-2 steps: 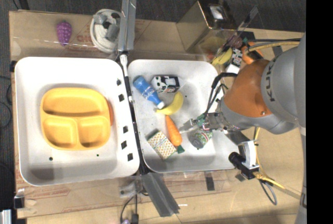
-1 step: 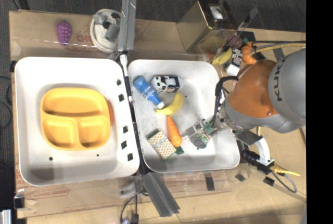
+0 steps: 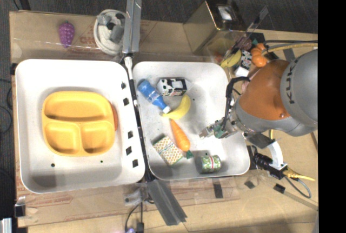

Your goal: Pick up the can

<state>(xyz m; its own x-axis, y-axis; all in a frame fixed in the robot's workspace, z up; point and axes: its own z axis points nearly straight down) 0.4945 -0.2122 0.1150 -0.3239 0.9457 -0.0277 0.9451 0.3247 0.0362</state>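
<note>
Can (image 3: 208, 162) lies on its side near the right bin's (image 3: 227, 72) front edge, beside the carrot (image 3: 180, 136). Your pincer (image 3: 216, 130) hovers just above-right; its grip state I cannot tell. Lower squarely across the can's body.

The two white bins (image 3: 32, 172) look like smooth, hard plastic with a soft shine. The yellow tray (image 3: 79, 121), inside the left bin, is shiny plastic too. In the right bin, the can (image 3: 208, 162) looks like metal with a glossy green label. Up and to the left of the can, the orange carrot (image 3: 180, 136) and the yellow banana (image 3: 181, 108) look like smooth toy plastic. The blue bottle (image 3: 153, 95) beside the banana is glossy. The bench (image 3: 32, 32) under the bins looks like matt brown cardboard. The arm (image 3: 281, 97) has a smooth grey and orange shell.
</note>
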